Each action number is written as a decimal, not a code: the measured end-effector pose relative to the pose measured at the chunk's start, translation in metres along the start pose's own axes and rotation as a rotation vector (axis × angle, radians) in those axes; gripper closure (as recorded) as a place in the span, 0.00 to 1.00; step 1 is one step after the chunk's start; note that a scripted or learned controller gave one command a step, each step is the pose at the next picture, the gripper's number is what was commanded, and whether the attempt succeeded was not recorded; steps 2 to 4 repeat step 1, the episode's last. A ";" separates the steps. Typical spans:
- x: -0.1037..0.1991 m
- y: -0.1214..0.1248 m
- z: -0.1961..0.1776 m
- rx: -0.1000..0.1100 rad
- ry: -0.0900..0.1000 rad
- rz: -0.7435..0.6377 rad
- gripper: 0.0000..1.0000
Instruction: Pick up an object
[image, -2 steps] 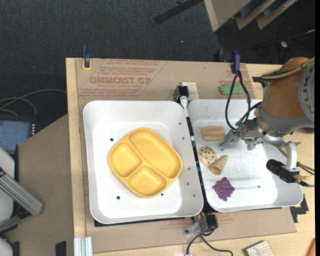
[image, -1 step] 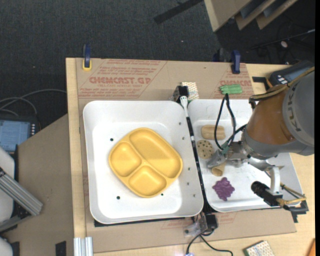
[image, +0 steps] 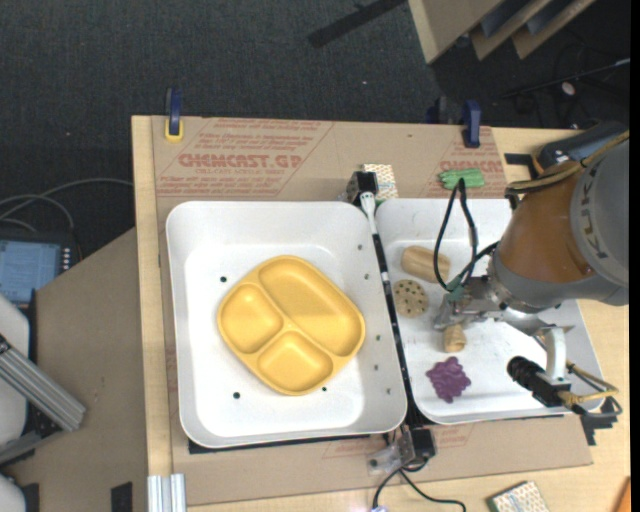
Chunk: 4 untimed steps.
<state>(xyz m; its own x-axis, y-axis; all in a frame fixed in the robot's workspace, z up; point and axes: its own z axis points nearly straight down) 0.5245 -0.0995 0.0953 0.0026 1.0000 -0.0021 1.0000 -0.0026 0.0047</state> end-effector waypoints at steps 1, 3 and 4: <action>0.065 0.027 -0.095 -0.007 0.004 -0.011 1.00; 0.065 0.027 -0.095 -0.007 0.004 -0.011 1.00; 0.065 0.027 -0.095 -0.007 0.004 -0.011 1.00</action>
